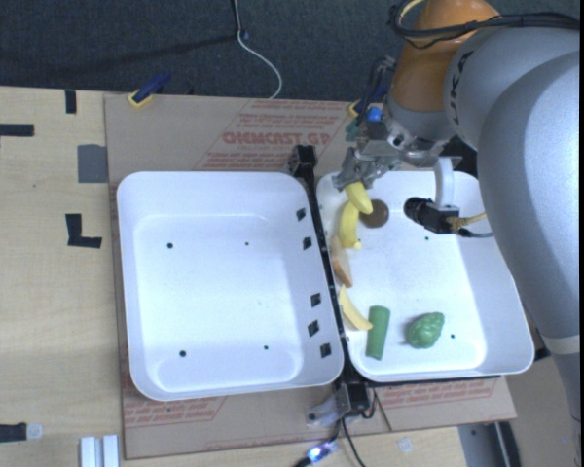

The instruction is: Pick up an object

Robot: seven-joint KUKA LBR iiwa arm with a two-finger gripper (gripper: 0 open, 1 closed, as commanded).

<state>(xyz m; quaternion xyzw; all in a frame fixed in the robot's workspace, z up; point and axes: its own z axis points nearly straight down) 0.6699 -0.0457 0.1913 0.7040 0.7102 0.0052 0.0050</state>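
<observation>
Yellow and curved, the banana (349, 224) sits straight below the hand (358, 177), with its upper end meeting the hand's tip. It is over the right bin (457, 280), close to the wall shared with the left bin (214, 290). Whether the hand is clenched on it or released cannot be told from this slant. A brown disc (376, 215) sits just beside the banana, below the hand. Farther below lie a brownish piece (343, 271), a pale yellow piece (352, 311), a green cylinder (378, 331) and a green lump (424, 330).
</observation>
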